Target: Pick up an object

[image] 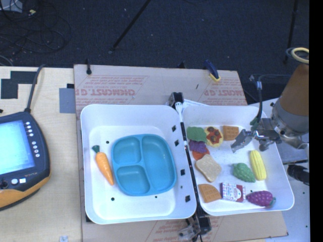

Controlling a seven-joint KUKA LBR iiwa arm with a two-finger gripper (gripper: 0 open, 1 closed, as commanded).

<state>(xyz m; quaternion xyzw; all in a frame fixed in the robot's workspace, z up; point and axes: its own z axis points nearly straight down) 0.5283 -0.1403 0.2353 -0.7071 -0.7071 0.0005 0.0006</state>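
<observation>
The right bin (286, 185) holds toy foods. Along its far side are a green lettuce leaf (196, 133), a yellow and red pizza piece (214, 136) and a brown cracker (230, 132). A purple piece (199, 146), a bread slice (208, 167) and an orange pastry (208, 192) lie on the left. A green vegetable (244, 172), a corn cob (258, 165), a red and white carton (232, 191) and purple grapes (261, 198) lie nearer the front. My gripper (252, 141) hangs open over the bin's far right part, just behind the corn, with nothing between its fingers.
The left bin (91, 135) holds a blue divided plate (143, 164) with a toy carrot (104, 166) beside it. A tablet-like pendant (20, 155) lies at the far left of the bench. Both bins rest on cardboard (151, 87).
</observation>
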